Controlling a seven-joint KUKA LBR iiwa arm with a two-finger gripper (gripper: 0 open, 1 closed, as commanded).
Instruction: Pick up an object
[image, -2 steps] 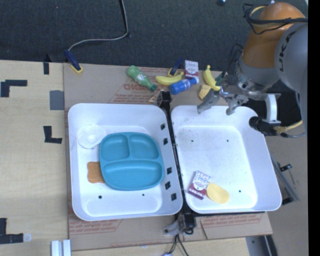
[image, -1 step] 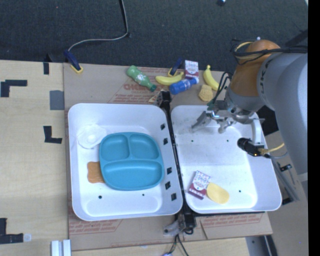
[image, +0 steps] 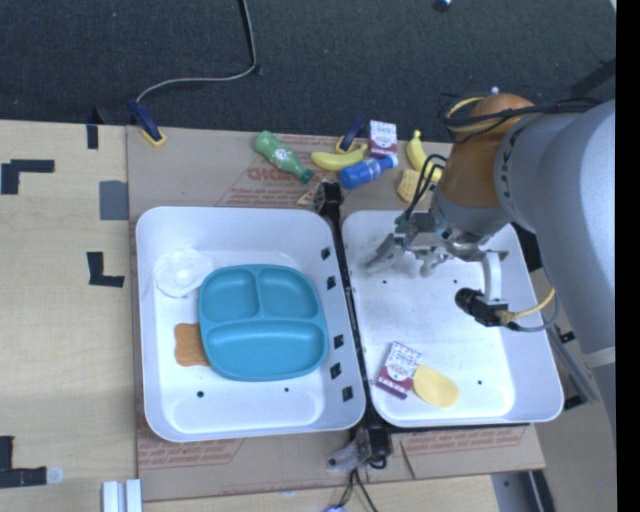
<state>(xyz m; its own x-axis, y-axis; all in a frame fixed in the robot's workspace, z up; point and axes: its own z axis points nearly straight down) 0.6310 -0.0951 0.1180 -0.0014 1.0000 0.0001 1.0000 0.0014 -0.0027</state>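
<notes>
Nearest the camera, in the right bin (image: 520, 405), a small carton (image: 398, 369) touches a yellow piece (image: 436, 386). Gripper (image: 405, 252) hangs over the bin's far end, fingers spread, pinching nothing. Both items lie well toward the camera from it, carton nearer.

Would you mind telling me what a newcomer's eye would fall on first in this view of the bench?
First the big blue divided plate, which takes up much of the left bin, with a clear cup at its upper left. Next the grey arm with its orange band, reaching in from the right so that its end effector sits over the upper part of the right bin. A small carton and a yellow piece lie near that bin's front edge.
</notes>
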